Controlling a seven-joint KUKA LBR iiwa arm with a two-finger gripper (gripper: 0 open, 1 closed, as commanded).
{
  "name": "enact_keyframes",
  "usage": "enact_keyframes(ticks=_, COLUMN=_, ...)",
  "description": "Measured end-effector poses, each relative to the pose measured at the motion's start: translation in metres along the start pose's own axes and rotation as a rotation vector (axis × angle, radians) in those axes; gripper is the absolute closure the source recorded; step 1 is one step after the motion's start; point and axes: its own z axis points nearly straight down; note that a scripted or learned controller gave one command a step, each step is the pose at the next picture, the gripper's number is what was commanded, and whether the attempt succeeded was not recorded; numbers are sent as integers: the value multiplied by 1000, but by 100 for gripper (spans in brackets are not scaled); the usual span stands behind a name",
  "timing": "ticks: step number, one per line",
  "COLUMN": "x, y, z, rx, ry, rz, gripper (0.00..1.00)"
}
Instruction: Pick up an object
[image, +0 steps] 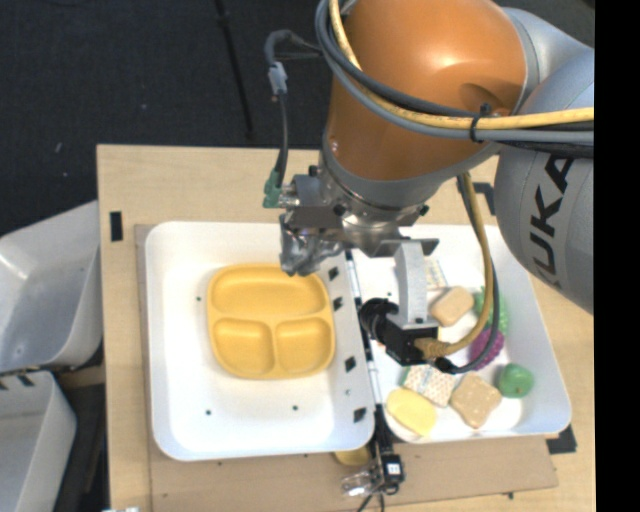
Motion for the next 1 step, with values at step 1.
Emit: enact_keyframes(ticks=1, x=-68, y=-2, z=72, rx=20, ry=-10, rz=12, gripper=100)
